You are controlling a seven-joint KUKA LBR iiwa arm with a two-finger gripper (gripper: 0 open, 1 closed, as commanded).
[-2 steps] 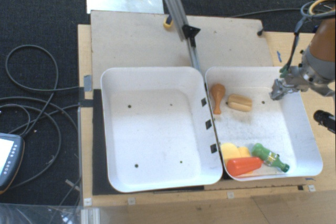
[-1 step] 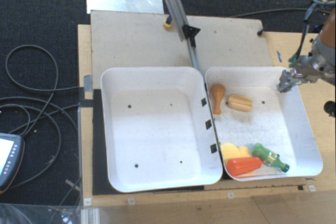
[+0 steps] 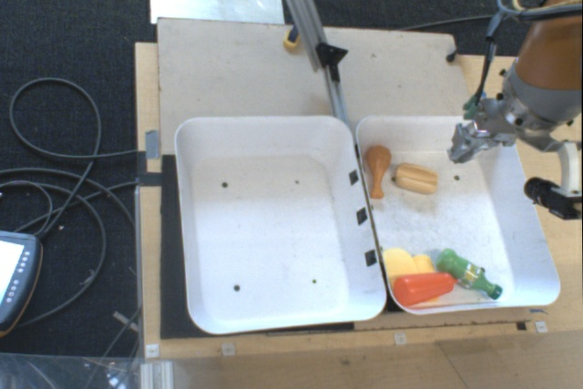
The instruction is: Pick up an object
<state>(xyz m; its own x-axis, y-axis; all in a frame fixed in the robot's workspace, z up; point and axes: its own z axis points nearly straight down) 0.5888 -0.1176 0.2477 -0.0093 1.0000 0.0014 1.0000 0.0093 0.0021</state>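
White right bin (image 3: 524, 223) holding five items, gripper (image 3: 465, 144) above its far right area, finger state indeterminable, bread roll (image 3: 415, 179) just left of it beside drumstick (image 3: 377, 167), carrot (image 3: 423, 289), yellow piece (image 3: 406, 263), green bottle (image 3: 468, 273) clustered at near edge
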